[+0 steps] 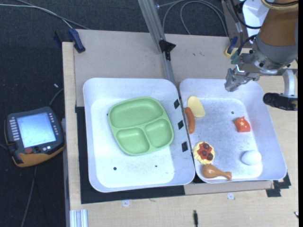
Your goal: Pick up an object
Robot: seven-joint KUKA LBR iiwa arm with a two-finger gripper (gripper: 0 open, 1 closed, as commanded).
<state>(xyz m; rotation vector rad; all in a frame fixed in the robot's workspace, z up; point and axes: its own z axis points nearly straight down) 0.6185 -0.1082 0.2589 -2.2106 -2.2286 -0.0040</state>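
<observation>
So nothing's picked yet: the gripper [235, 83] hovers over the right bin [271, 126], its grip impossible to judge, toys untouched.

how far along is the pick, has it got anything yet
Nothing looks picked yet. The gripper hangs over the far edge of the right bin, with nothing visible in it. All the toys lie in that bin: sausage, yellow chip, red piece, egg, pizza, drumstick. The green plate sits in the left bin. Left: descend, grasp, lift.
</observation>
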